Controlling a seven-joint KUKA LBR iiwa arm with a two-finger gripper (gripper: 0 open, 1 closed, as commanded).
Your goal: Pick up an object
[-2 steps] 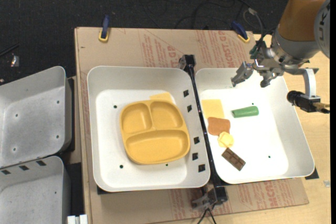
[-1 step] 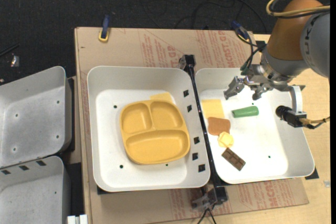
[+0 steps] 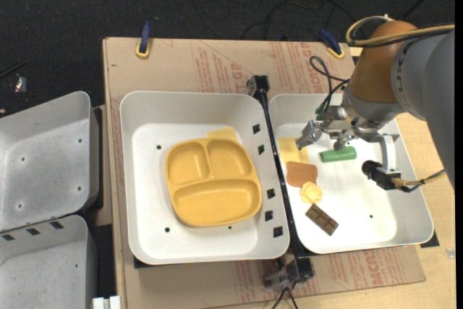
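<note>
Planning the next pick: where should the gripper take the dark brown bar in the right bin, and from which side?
Grip the dark brown bar across its narrow width at mid-length, coming straight down. It lies flat and diagonal, apart from the yellow piece, with bare floor along both long edges.

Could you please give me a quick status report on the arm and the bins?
Gripper above right bin, nothing seen held. Green block beside it, free. Yellow divided tray sits in left bin.

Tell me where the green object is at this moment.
The green object lies in the right bin, toward its far side, just below the gripper. The orange-brown piece is its nearest neighbour, to the left and slightly nearer the camera.
</note>
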